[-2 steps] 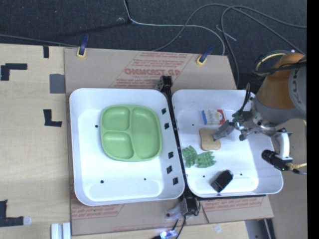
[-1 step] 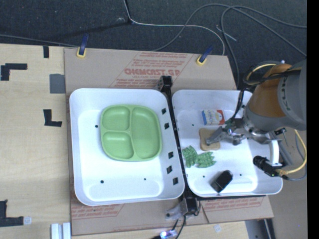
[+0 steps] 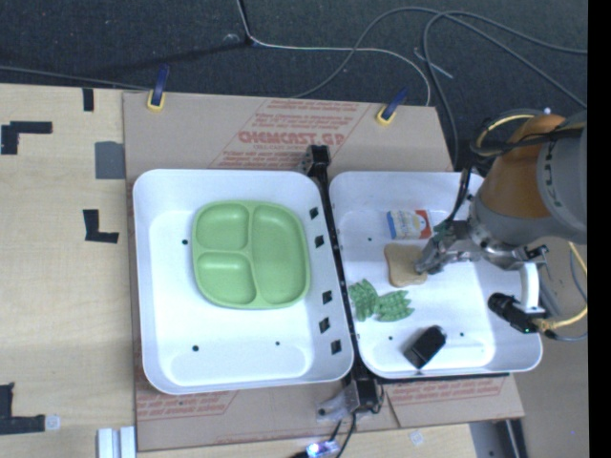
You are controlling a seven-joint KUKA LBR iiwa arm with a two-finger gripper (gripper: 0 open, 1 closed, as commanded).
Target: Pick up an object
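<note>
The grey arm with its orange band is in over the right-hand white bin (image 3: 496,356), and the hand (image 3: 427,263) is right down on the flat tan, biscuit-shaped piece (image 3: 405,265), touching its near edge. Whether the hand is apart or together, I cannot tell from this slant; the tips are too dark and small against the tan piece, and nothing shows the piece actually gripped.

Here's the worry: that tan piece lies flat on the bin floor, so the hand may slide over it or only nudge it along rather than get under an edge. If it comes in off-centre, the piece could skid away toward the small white packet with red and blue print (image 3: 408,222), which sits just beyond the hand and close beside it. A lift from here could well come up with nothing.

Elsewhere in this bin, a crumpled green leafy item (image 3: 380,301) lies just to the hand's far side, toward the divider, and a black rectangular block (image 3: 424,345) rests nearer the front rim, apart from the hand.

Well away across the divider, the left-hand white bin (image 3: 162,284) holds a light green divided plate (image 3: 251,254) with three compartments.
</note>
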